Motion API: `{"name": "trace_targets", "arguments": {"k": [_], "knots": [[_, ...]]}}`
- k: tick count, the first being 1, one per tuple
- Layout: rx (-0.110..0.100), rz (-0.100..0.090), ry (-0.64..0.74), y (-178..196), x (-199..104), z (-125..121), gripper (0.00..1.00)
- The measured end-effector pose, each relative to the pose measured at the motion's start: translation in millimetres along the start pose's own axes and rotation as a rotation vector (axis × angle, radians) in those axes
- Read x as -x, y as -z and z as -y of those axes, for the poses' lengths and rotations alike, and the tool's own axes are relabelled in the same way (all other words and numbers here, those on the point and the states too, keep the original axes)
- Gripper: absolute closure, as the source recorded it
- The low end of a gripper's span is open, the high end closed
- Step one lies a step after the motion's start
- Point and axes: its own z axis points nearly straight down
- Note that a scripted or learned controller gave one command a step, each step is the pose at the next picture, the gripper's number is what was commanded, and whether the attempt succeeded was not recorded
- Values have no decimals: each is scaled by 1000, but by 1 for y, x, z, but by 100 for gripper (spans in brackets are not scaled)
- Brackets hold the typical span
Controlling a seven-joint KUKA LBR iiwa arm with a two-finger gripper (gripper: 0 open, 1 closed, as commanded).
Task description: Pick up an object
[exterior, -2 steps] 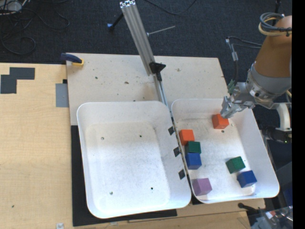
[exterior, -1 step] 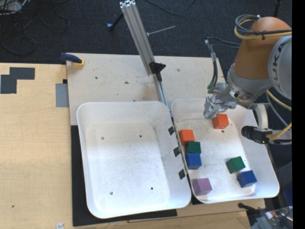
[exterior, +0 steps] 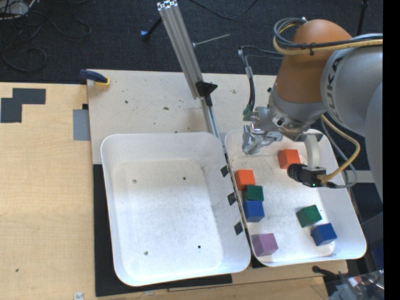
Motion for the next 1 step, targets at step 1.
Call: {"name": "trace_targets", "arguments": {"k": [1], "knots": [[3,0,0,-6,-57,-23,100]]}}
